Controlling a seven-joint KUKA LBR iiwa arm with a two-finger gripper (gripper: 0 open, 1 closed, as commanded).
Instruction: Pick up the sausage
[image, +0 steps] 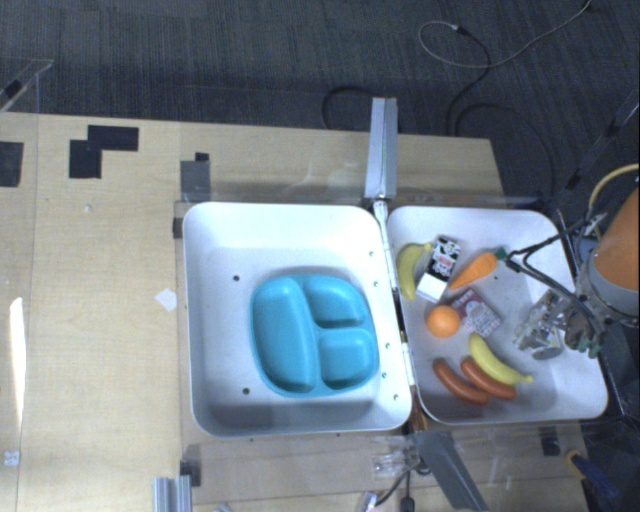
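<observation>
Sausage (462, 381) links, two reddish-brown ones lying side by side, sit near the front edge of the right bin (575, 405), untouched and free of any grasp. A yellow banana (497, 362) lies just beside them, touching or nearly touching their upper right side, and an orange (443, 321) rests a little above their left end. Further back in that bin are a carrot (473, 268), a second banana (410, 268) against the divider, a small black-and-white carton (441, 262) and a crumpled packet (481, 316). The gripper (548, 330) hangs over the right part of the same bin, apart from the sausage and to its right; whether it is wide or narrow cannot be told, since it is blurred and seen from above. The left bin (210, 300) holds a blue divided tray (312, 333), and both bins stand on the wooden surface (90, 330). The step in hand looks like the approach: nothing is gripped yet. The next move probably calls for travelling left and forward over the links, then descending clear of the banana, which crowds one side and could be caught instead.
</observation>
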